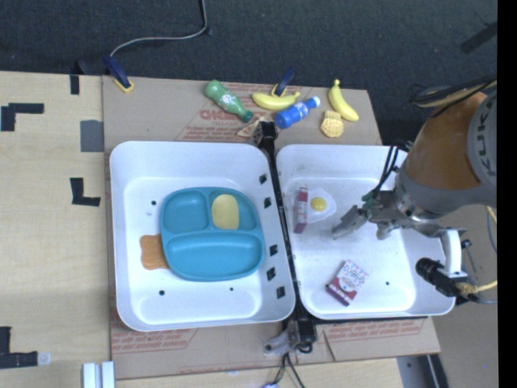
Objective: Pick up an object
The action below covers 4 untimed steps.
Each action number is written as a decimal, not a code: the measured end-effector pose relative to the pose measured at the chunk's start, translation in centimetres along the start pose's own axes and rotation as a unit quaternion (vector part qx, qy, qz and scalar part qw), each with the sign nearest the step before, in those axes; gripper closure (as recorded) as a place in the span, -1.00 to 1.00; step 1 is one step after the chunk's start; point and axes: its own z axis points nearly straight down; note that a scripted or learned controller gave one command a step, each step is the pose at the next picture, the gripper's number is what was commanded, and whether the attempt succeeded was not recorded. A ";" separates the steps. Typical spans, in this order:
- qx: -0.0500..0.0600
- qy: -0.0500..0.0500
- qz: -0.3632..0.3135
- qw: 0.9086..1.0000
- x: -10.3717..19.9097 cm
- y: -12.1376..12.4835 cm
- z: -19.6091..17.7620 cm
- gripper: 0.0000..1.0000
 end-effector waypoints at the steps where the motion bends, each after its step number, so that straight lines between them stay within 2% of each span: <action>1: -0.002 0.000 0.000 1.000 0.0 -3.0 9.1 -1.00; 2: -0.005 -0.001 0.000 1.000 1.1 3.9 9.0 -1.00; 3: -0.003 -0.003 0.001 1.000 2.5 10.6 7.8 -1.00; 4: -0.002 -0.003 0.001 1.000 2.5 10.6 7.8 -1.00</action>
